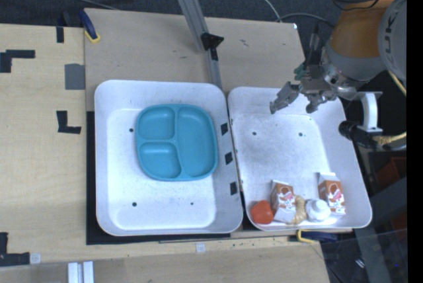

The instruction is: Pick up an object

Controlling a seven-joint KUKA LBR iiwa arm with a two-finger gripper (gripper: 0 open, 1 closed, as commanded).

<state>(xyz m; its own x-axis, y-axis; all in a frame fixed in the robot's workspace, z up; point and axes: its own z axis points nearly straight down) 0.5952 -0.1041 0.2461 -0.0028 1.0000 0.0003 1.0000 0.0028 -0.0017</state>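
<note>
My gripper (295, 103) hangs over the far edge of the right bin (284, 143), its two fingers spread apart with nothing between them. Along that bin's near edge lie a red ball (262, 212), a small milk carton (283, 200), a tan peanut-shaped piece (301, 210), a white bottle (318, 211) and a second carton (332, 193). All of these sit well below the gripper in the view, apart from it.
The left bin (119, 202) holds a blue divided plate (176, 142). A grey metal pole (192, 4) slants down to the ridge between the bins. The middle of the right bin floor is bare white.
</note>
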